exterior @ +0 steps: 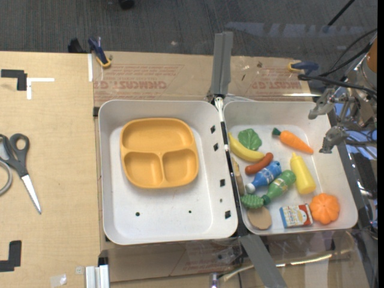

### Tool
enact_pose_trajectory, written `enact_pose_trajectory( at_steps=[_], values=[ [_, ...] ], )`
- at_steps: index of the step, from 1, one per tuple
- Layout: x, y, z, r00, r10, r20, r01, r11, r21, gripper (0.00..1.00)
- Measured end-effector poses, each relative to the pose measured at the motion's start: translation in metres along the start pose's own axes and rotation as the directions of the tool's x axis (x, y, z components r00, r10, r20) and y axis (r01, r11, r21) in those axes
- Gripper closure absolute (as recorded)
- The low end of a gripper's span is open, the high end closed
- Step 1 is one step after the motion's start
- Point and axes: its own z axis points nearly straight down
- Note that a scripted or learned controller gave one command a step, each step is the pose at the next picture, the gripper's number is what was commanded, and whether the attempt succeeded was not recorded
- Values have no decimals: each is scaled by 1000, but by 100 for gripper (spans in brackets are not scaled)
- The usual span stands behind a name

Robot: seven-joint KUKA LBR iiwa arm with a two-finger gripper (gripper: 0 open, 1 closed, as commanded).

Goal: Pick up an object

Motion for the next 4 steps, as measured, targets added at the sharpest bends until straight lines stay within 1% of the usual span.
enact_pose_trajectory(
  at_steps=[1, 2, 3, 4],
  values=[
    [-29, 22, 156, 994, -108, -1, 108, 994, 0, 0],
    [-57, 15, 169, 996, -89, 5, 89, 996, 2, 0],
    [-60, 16, 157, 996, -92, 13, 92, 996, 5, 100],
    [-60, 16, 157, 996, -92, 13, 91, 996, 4, 0]
  ],
)
